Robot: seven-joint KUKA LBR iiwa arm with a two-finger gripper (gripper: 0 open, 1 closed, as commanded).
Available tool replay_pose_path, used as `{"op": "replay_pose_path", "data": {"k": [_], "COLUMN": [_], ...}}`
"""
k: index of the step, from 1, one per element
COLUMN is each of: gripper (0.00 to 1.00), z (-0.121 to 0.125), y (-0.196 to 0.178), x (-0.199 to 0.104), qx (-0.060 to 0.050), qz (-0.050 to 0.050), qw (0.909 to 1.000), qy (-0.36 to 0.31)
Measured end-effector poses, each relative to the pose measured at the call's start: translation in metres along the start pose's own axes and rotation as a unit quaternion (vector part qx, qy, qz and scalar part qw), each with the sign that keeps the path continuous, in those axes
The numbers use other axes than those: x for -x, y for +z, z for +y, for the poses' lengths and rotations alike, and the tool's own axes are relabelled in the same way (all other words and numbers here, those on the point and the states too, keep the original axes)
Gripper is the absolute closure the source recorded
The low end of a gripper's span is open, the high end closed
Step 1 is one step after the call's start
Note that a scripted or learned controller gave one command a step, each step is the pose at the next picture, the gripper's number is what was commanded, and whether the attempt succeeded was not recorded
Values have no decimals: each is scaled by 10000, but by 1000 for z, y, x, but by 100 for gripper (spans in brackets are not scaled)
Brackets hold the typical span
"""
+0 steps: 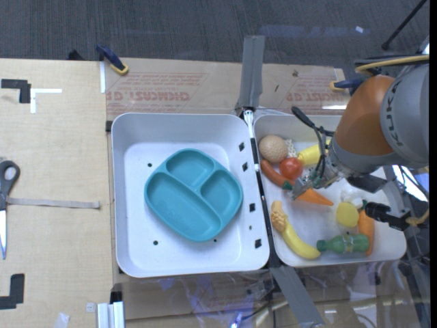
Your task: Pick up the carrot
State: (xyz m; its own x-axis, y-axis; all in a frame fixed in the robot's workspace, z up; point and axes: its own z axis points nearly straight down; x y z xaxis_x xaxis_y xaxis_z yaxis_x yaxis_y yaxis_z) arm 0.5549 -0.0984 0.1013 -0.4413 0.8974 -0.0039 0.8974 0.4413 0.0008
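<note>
An orange carrot lies in the middle of the right bin, its pointed tip towards the right. My gripper reaches down from the right and sits right over the carrot's thick left end, touching or nearly touching it. The arm's orange band and grey wrist cover the bin's upper right part. A second orange, carrot-like piece lies near the bin's right side.
Crowding the right bin are a beige ball, a red tomato, a red-orange pepper, a yellow piece, a lemon, corn, a banana and a green piece. The left bin holds a blue divided plate.
</note>
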Motion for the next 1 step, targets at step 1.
{"op": "replay_pose_path", "data": {"k": [1], "gripper": [100], "z": [55], "y": [-91], "x": [-53], "qx": [-3], "qz": [7], "qw": [9977], "qy": [682]}}
